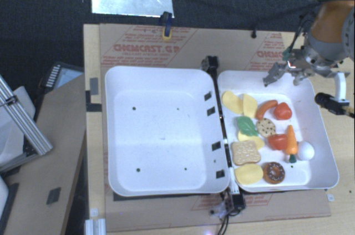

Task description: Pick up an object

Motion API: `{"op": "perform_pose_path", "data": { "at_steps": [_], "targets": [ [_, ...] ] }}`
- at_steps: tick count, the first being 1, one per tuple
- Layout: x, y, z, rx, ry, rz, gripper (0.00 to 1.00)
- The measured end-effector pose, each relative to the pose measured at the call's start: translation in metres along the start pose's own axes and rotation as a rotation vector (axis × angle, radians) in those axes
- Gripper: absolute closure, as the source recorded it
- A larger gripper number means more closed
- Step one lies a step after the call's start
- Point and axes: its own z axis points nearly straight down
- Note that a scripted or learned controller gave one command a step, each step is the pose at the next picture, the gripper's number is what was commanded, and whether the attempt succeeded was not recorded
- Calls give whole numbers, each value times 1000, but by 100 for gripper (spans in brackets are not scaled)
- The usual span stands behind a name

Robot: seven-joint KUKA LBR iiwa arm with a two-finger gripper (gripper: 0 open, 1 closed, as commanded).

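While the gripper (286, 73) hangs above the right bin's (324, 134) far edge, its fingers spread wide and hold nothing | toy food sits in that bin: sausage (265, 107), tomato (282, 111), cookie (265, 127), carrot (291, 141), egg (305, 151), toast (246, 152), donut (273, 172) | left bin (161, 128) alongside

A: State the bin count.
B: Two white bins: left bin (161, 134), right bin (321, 134).
A: Itemize the toy food in the right bin.
B: Two yellow chips (239, 103), one sausage (265, 108), two tomatoes (282, 111), one leaf (247, 126), one cookie (265, 127), one carrot (291, 141), one egg (304, 151), one toast slice (246, 152), one donut (273, 172), one yellow piece (248, 174).
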Motion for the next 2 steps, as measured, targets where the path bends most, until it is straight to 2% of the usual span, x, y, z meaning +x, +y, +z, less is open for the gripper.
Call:
{"op": "perform_pose_path", "data": {
  "at_steps": [1, 2],
  "targets": [
    [80, 14, 107, 6, 3, -6, 0],
    [75, 16, 90, -3, 0, -4, 100]
  ]
}}
